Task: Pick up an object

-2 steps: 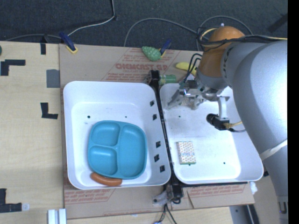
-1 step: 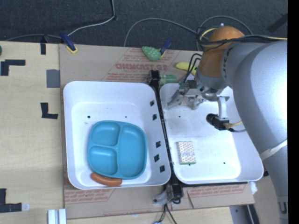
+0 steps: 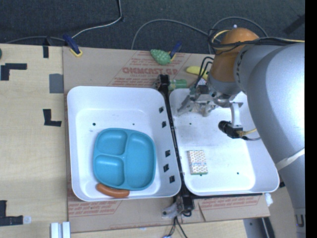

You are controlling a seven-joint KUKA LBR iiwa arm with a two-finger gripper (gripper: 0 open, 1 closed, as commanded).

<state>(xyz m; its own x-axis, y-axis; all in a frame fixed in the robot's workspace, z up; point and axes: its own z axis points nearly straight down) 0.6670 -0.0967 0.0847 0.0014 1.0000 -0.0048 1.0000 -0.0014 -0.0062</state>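
Camera view. Take the centre divider [image 3: 170,133], the dark strip where the two white bins meet, as your reference.

To the left of the divider you see the left bin [image 3: 79,103]. It holds a blue sectioned plate [image 3: 124,158], lying flat in the near half of the bin. An orange sausage-shaped object [image 3: 113,191] lies just beside the plate's near edge, close to the bin's near wall.

To the right of the divider you see the right bin [image 3: 257,177]. A small patterned card-like object [image 3: 198,162] lies flat on its floor, near the divider and in the near half of the bin. It lies apart from the arm.

The grey arm [image 3: 277,98] enters from the right, with its orange band [image 3: 225,53] above the far end of the right bin. The jaws [image 3: 194,104] sit low over the far corner of the right bin, just right of the divider. You cannot tell from this view how wide the jaws stand, and no object shows between them.

Beyond the far end of the divider, on the cardboard-covered surface [image 3: 99,68], a green object [image 3: 161,56] and a yellow object [image 3: 194,71] lie outside the bins.
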